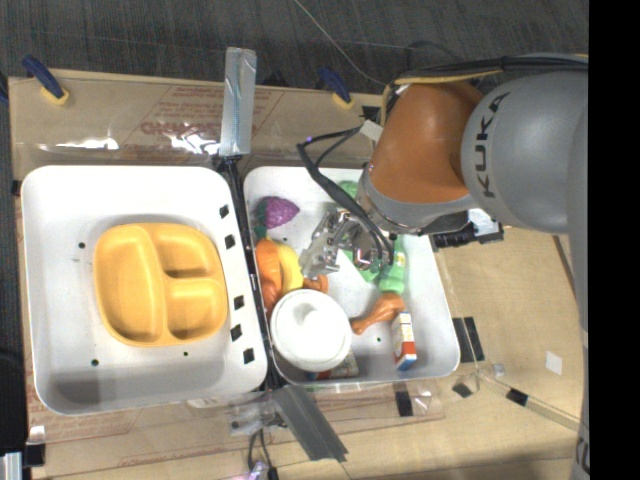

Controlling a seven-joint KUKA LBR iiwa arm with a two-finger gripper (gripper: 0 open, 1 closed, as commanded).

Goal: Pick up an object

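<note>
My gripper [335, 250] hangs low over the middle of the right bin [440, 298], its metal fingers pointing down among the objects. Around it lie a purple grape bunch [278, 211], an orange and yellow fruit [275, 265], a white bowl [311, 329], an orange carrot-like piece [378, 313], a green item [392, 263] and a small red and white box [404, 340]. I see nothing clearly between the fingers.
The left bin [60, 218] holds a yellow divided tray [160, 280]. A black divider strip [245, 268] runs between the bins. The arm's large grey and orange body [470, 153] covers the right bin's far right corner. Cables trail across the bin's back edge.
</note>
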